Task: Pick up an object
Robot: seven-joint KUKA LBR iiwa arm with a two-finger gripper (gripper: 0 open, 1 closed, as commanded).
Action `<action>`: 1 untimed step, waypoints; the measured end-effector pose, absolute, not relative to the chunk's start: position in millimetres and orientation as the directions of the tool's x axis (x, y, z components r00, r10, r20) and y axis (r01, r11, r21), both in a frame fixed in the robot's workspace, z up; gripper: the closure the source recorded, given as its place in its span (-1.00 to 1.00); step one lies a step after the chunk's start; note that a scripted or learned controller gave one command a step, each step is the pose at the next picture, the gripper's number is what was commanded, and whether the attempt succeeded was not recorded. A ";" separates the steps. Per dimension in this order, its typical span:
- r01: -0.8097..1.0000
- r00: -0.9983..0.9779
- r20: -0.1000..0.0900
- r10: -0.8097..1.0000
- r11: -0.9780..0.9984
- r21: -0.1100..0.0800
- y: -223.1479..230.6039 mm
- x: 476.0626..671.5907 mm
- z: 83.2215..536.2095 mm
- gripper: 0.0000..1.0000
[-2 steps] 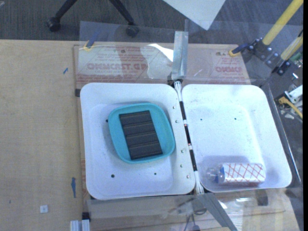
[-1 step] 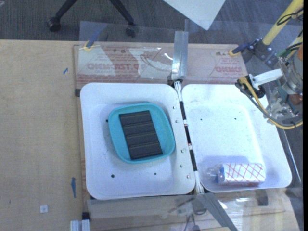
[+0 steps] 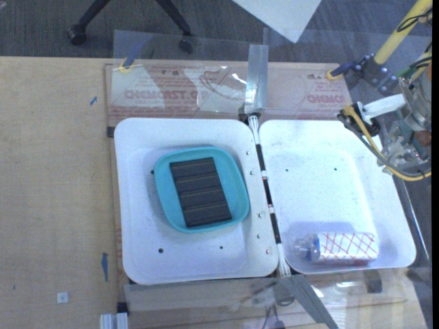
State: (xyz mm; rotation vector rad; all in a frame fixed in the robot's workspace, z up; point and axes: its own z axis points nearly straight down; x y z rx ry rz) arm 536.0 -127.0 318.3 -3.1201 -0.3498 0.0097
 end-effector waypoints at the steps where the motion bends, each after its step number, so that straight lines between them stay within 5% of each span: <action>1: 0.225 0.974 -0.009 0.225 -0.974 -0.003 -126.2 536.6 327.5 1.00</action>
